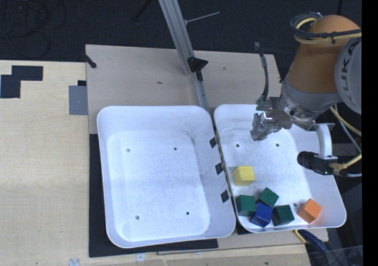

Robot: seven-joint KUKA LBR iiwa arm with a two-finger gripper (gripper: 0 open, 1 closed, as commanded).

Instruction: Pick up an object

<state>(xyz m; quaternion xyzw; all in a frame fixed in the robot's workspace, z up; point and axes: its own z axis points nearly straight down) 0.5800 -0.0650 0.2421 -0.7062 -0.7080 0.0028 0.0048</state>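
I see the arm (322,64) reaching in from the right, with the tool (260,130) hanging over the far part of the right bin (236,118). I cannot tell how it is set, and I make out nothing held in it. The blocks lie at the near end of that bin, apart from the tool: a yellow block (244,175), three green blocks (269,196), a blue block (261,215) and an orange block (310,210). The left bin (155,176) sits beside it on the counter (142,75).
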